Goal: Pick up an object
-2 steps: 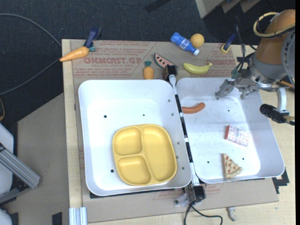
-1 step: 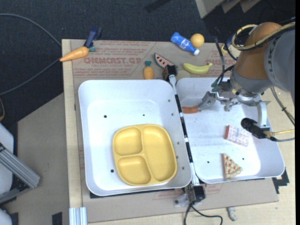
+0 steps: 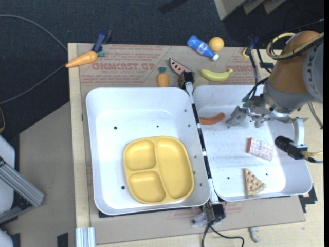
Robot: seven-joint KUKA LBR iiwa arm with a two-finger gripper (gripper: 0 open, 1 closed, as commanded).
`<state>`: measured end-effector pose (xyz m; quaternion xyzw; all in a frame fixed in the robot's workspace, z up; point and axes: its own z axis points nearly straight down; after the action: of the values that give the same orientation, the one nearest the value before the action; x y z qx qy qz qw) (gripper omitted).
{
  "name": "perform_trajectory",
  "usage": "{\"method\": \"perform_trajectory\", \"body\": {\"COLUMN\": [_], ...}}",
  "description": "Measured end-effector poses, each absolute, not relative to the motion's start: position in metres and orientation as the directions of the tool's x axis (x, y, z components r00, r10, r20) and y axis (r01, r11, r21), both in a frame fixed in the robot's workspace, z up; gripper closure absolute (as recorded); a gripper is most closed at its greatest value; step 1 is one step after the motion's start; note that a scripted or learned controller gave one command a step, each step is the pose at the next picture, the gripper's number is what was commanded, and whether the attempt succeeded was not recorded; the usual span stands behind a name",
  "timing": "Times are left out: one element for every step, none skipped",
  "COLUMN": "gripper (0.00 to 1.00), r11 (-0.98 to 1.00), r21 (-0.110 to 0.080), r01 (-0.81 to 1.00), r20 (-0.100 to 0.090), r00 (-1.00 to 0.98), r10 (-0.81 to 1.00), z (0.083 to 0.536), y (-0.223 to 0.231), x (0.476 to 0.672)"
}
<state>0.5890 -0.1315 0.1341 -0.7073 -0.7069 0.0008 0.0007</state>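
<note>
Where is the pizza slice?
The pizza slice lies in the right bin, near its front edge, below the pink wafer.

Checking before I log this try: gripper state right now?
Gripper: cannot be told at this angle. It sits low in the right bin, just right of the hot dog; nothing visibly held.

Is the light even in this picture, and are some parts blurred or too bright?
In the camera view the light is soft and fairly even; the white bins look bright but not washed out, the yellow plate casts a faint shadow, the small toys such as the banana are slightly soft, and the gripper looks a little blurred.
</note>
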Motion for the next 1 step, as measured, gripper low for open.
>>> {"method": "perform_trajectory", "body": {"gripper": [0.00], "r11": [-0.001], "r21": [-0.002], "r01": [1.000], "r20": [0.000], "r00": [0.001], "r10": [1.000], "z": [0.1475], "y": [-0.1657], "x": [0.5679]}}
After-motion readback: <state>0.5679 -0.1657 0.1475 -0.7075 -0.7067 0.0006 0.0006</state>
